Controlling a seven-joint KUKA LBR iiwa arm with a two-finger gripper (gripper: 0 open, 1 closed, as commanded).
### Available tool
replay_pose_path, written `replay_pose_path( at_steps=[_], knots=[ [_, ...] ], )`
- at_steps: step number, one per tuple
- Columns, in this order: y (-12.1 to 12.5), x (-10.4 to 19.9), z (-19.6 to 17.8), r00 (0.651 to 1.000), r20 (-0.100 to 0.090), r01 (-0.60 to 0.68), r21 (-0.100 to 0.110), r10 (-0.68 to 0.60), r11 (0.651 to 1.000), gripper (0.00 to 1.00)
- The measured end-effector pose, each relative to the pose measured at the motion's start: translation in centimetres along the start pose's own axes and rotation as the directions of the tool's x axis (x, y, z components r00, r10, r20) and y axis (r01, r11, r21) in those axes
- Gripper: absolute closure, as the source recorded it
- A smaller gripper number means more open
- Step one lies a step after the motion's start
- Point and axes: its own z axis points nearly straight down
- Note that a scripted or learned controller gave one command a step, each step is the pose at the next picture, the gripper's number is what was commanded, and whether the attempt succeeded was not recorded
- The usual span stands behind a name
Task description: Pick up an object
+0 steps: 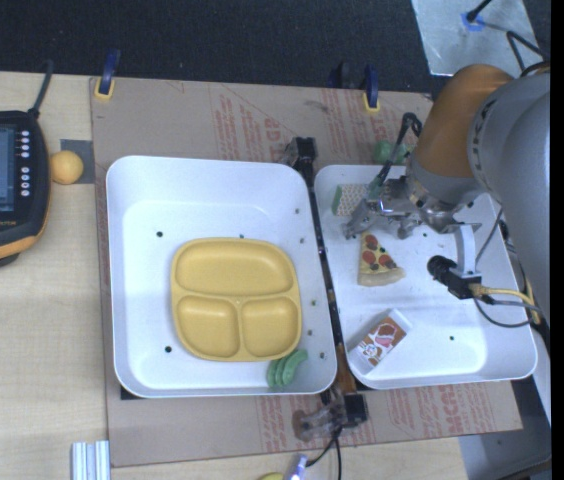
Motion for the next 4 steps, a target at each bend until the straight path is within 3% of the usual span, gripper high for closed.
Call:
replay_pose_path(
  at_steps=[1,2,3,4],
  knots=[
    [0.0,0.0,-1.1,1.000,-0.001,0.002,0.001,-0.002,1.000,1.00],
    [-2.3,-2.2,-0.3,1.000,0.000,-0.002,-0.009,0.002,1.000,1.00],
    [-2.5,-2.3,0.0,1.000,0.000,-0.003,-0.002,0.003,1.000,0.00],
    [-3.1,0.6,0.0,1.000,0.000,-0.001,0.000,0.001,1.000,0.00]
  ],
)
